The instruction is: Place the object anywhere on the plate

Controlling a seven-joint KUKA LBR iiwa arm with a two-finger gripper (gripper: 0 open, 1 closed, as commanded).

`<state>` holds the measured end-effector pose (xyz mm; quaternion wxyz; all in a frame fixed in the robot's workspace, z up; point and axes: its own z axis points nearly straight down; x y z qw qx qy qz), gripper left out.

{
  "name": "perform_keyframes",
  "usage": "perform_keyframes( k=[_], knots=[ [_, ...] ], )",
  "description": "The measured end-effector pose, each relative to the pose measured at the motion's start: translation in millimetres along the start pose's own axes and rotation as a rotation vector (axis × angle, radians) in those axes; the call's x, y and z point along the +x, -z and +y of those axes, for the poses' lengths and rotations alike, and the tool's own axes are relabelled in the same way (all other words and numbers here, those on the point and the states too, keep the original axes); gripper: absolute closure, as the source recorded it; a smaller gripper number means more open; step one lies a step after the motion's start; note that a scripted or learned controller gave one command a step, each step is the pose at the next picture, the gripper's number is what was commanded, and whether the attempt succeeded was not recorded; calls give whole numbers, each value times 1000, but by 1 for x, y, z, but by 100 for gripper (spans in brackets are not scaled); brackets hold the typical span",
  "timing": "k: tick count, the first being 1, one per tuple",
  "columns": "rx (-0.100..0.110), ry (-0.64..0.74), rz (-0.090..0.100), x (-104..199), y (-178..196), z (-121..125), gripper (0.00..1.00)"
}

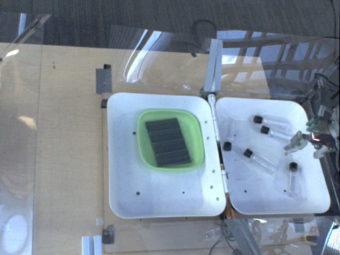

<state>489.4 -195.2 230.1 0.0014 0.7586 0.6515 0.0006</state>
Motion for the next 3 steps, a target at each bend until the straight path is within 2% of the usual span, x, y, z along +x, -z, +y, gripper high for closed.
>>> perform_keyframes(
  k=[1, 2, 3],
  knots=[
    [-1, 15, 0, -3, -13, 1, 0],
    [-4, -4, -1, -4, 18, 2, 0],
    [-1, 139, -1, -4, 18, 2, 0]
  ],
)
